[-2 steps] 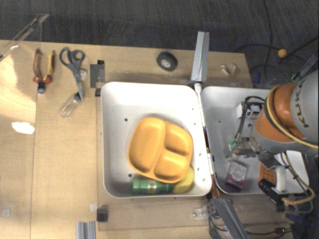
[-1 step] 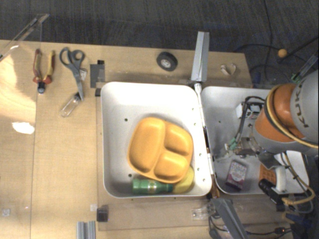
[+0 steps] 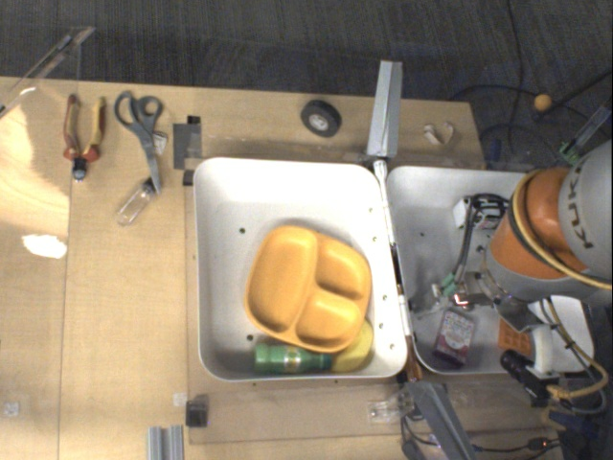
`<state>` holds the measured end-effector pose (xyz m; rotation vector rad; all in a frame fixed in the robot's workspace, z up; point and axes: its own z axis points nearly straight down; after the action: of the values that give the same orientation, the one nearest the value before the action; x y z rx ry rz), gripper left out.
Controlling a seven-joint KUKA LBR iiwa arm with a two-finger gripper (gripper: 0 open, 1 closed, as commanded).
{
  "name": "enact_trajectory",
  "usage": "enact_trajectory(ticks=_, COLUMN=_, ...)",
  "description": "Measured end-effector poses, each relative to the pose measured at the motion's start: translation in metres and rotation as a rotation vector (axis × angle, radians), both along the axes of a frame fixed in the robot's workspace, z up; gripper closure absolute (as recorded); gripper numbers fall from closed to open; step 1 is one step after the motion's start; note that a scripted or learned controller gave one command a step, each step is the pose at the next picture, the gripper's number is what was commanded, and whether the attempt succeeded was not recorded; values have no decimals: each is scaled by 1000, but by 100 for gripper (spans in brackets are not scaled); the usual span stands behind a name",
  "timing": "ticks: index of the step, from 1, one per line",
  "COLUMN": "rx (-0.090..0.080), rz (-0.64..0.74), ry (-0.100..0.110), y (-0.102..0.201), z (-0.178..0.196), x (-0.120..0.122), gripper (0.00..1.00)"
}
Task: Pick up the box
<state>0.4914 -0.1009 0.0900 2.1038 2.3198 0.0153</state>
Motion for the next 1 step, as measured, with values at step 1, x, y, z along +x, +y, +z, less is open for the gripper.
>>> enact_trajectory(ticks=1, rx=-6, rz=1, ry=-13, y=-2, z=12, x=4, gripper=100)
